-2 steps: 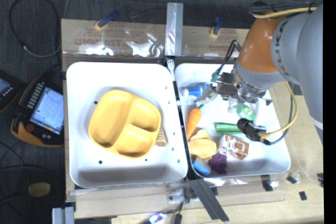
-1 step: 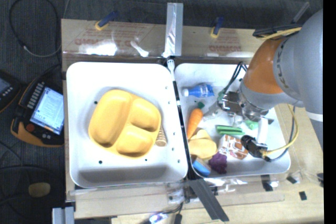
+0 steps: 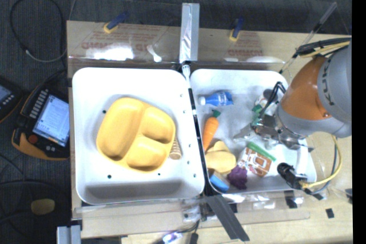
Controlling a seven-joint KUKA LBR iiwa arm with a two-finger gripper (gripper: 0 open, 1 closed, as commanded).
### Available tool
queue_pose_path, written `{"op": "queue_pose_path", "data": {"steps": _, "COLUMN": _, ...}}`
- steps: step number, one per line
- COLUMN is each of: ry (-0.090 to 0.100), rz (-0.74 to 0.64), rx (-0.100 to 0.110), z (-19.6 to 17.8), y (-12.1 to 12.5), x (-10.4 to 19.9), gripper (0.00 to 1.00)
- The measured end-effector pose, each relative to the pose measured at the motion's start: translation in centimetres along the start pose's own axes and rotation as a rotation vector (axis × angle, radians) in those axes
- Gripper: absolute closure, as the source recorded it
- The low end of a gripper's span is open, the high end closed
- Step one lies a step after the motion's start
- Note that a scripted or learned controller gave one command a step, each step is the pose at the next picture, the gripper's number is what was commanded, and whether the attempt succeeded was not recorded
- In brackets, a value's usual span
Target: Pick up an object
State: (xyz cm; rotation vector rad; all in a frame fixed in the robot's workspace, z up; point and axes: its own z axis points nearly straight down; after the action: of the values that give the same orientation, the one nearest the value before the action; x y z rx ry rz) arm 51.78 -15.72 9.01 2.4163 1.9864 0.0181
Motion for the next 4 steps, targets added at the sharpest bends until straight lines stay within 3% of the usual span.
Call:
{"op": "queue_pose_path", "data": {"steps": 1, "ry": -0.004, "rz": -0.179, "rx": -0.008, "z": -0.1, "y": -2.6, "x": 0.3, "gripper": 0.00}}
{"op": "queue_pose_path", "data": {"steps": 2, "ry": 0.003, "rz": -0.182, "rx": -0.002, "z": -0.7, "y": -2.4, "x": 0.5, "gripper": 1.00}}
{"op": "queue_pose_path", "data": {"steps": 3, "ry": -0.003, "rz": -0.052, "rx": 0.025, "z": -9.2, "y": 0.9, "x": 4.4, "gripper": 1.00}}
{"op": "queue_pose_path", "data": {"steps": 4, "ry": -0.004, "rz": -0.221, "rx": 0.025, "z": -8.8, "y": 6.6, "x": 8.1, "gripper": 1.00}}
